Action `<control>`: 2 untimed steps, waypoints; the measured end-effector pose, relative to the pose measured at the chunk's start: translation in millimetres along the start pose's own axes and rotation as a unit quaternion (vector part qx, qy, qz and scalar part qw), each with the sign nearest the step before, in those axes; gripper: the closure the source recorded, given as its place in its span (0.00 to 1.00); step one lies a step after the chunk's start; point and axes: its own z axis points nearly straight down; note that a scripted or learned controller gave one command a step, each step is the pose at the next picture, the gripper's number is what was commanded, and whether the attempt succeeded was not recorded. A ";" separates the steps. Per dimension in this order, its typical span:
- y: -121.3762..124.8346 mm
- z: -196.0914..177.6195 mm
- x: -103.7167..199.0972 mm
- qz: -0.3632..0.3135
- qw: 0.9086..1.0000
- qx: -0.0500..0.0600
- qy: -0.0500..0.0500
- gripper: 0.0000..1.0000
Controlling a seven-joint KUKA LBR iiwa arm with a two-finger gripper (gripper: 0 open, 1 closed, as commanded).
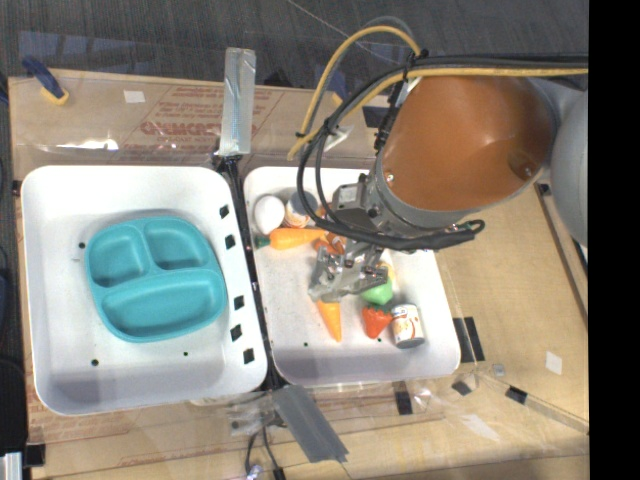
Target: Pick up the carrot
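Carrot just below the gripper, finger spread impossible to tell.

Plastic, metal and wood across the bench

Both bins, the left bin and the right bin, look like smooth white plastic with a dull sheen; the teal divided plate is glossy moulded plastic. The carrot and the other toy foods look like smooth, faintly shiny plastic. The gripper is bare grey metal, the arm's orange band smooth and satin. The bench is matt pale wood, partly under clear glossy sheeting.
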 end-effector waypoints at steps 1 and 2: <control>-28.0 41.1 101.1 -0.105 0.994 -0.004 0.001 1.00; -27.8 40.9 99.4 -0.107 0.994 -0.004 0.000 0.00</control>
